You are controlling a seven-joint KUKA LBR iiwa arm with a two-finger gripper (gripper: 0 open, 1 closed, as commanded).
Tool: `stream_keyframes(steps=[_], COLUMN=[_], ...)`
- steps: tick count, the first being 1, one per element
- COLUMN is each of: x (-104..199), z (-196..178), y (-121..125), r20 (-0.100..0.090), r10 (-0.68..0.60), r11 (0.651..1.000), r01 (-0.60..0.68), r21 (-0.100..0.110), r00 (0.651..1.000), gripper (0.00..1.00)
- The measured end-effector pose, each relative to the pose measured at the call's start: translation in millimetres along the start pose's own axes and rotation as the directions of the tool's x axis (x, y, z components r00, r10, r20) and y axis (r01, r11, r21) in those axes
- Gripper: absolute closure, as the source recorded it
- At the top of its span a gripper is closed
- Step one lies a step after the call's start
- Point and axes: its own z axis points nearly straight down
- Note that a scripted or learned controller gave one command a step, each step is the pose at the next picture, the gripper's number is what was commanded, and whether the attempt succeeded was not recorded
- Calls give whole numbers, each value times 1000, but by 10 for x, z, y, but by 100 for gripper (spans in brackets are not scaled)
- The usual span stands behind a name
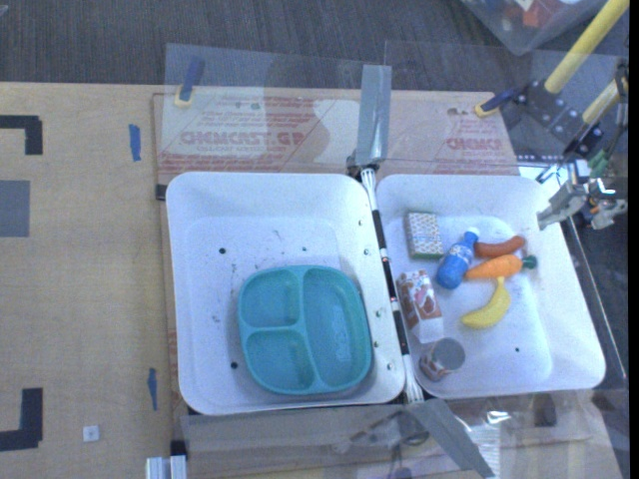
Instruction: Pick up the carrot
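While the small orange plastic carrot (498,265) lies touching the blue bottle (456,260), the claw (577,196) waits at the bin's far rim, its state unclear, apparently not yet reaching.

Bright even overhead light, white bins (200,218) near blown out w/ little texture, soft short shadows under teal tray (305,329), faint glare on clear sheets at top, overall soft focus, low res, slight blur toward right edge

Carrot (498,265) lies between sausage (498,246) and banana (488,308).
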Motion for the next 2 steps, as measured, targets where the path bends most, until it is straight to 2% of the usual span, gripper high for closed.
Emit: stream_keyframes(steps=[1,2], x=[160,163], z=[839,1738], y=[-201,-550], r20=[0,-1], r10=[97,241], r11=[995,971], r01=[-97,-241], r21=[0,-4], r00=[995,971], gripper=[0,0])
